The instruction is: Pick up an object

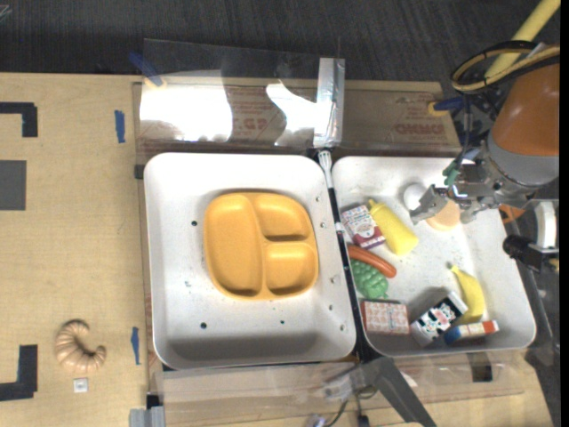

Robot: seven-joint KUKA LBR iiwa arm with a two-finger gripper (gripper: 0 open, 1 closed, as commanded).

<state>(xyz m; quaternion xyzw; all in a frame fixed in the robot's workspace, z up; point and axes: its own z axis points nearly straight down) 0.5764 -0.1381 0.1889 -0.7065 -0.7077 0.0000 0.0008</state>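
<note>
My gripper [451, 205] hangs over the back of the right bin [520, 265], open, with its fingers straddling a pale orange round piece [444, 216] that lies on the bin floor. A small white round item [412, 192] sits just left of the left finger. In the same bin lie a yellow bottle [394, 226], a red and white carton [359, 222], an orange-red sausage shape [372, 261], a green toy [369, 279], a banana [470, 292], a patterned box [385, 317], a black and white carton [439, 317] and a red-tipped marker [472, 329].
The left bin [169, 265] holds a yellow divided plate [262, 243]. A tan croissant-like toy [80, 345] lies on the bench at the far left. A clear plastic sheet [240, 105] stands behind the bins. Yellow cables [498, 60] loop above the arm.
</note>
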